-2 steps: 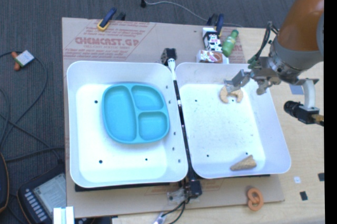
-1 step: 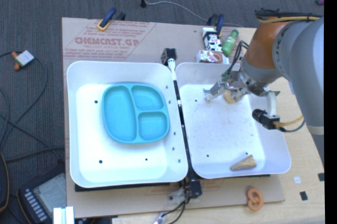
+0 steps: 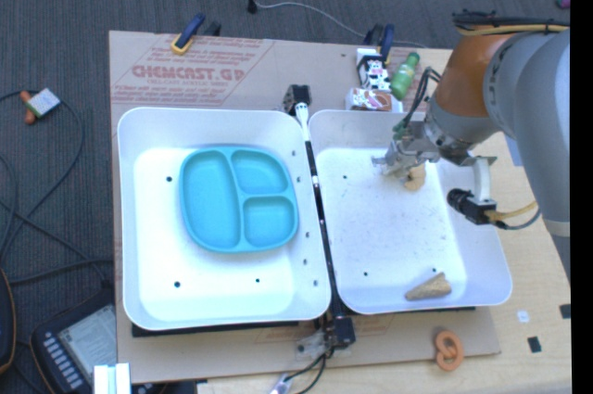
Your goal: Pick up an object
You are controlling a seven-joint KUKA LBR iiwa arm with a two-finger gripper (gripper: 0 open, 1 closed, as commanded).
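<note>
Left bin [image 3: 148, 151]: white, shallow, on a brown board [image 3: 185, 72] marked with red print. Holds a blue divided plate [image 3: 239, 199] with three compartments, lying flat near the bin centre.

Between the bins: a black clamp [image 3: 297, 95] at the far edge and another black fitting [image 3: 334, 332] at the near edge.

Right bin [image 3: 398, 235]: white, floor lightly speckled. Holds a tan wedge [image 3: 428, 287] lying flat by the near right corner, well apart from the gripper. Holds also a small tan piece [image 3: 414, 175] at the far side, directly below the gripper.

Gripper [image 3: 400, 157]: low over the far part of the right bin, touching or just above the small tan piece. Cannot tell whether spread, pressed together, or pinching the piece; fingertips too small and blurred.

Arm [image 3: 519, 95]: grey, orange band, entering from the right.

Beyond the right bin: a green bottle [image 3: 404, 75] and a printed box [image 3: 372, 95]. Near right on the board: an orange ring [image 3: 448, 349].
</note>
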